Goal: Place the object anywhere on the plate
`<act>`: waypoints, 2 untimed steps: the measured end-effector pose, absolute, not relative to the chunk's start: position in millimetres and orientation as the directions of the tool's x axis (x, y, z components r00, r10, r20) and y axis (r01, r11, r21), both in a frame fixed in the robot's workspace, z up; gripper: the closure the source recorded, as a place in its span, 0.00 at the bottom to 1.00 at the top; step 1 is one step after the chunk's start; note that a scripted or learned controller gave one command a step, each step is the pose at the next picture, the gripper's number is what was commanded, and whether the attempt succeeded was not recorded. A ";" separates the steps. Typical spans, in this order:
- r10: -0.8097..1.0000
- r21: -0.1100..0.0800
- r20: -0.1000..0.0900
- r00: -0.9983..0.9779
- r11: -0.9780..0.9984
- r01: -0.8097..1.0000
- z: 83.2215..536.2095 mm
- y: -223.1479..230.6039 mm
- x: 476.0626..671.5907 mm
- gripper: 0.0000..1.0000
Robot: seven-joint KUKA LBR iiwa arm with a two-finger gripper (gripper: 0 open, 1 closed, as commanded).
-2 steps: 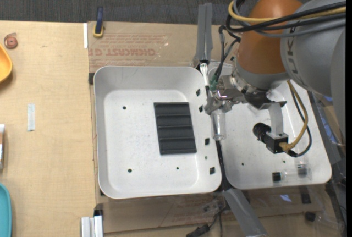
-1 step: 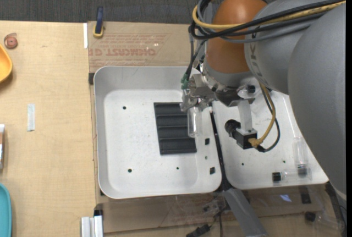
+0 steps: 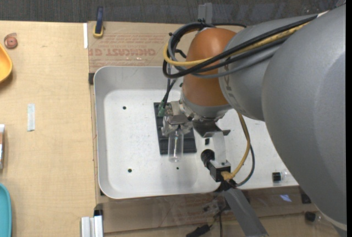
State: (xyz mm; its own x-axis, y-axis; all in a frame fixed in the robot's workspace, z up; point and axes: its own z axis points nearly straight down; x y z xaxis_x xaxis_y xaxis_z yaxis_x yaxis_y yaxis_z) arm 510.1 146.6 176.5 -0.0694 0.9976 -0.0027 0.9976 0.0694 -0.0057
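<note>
My gripper [image 3: 176,149] hangs low over the middle of the white bin [image 3: 118,120], pointing down from the orange-banded wrist [image 3: 206,68]. Directly beneath it lies a dark, flat rectangular object [image 3: 188,145], partly covered by the gripper body. Whether the gripper touches or holds this object cannot be made out. A teal rounded edge [image 3: 3,209], perhaps a plate, shows at the lower left border of the view, on the wooden bench outside the bin.
The grey arm [image 3: 297,98] covers the right side of the view and that side of the bin. An orange item [image 3: 3,67] sits at the left border. A small white strip [image 3: 31,117] lies on the bench. Cables [image 3: 242,159] loop near the bin's front right.
</note>
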 end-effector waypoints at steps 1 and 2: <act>0.825 -0.003 -0.001 -0.566 0.566 0.825 184.8 160.2 534.4 1.00; 0.825 -0.002 -0.001 -0.566 0.566 0.825 184.8 160.1 534.5 0.00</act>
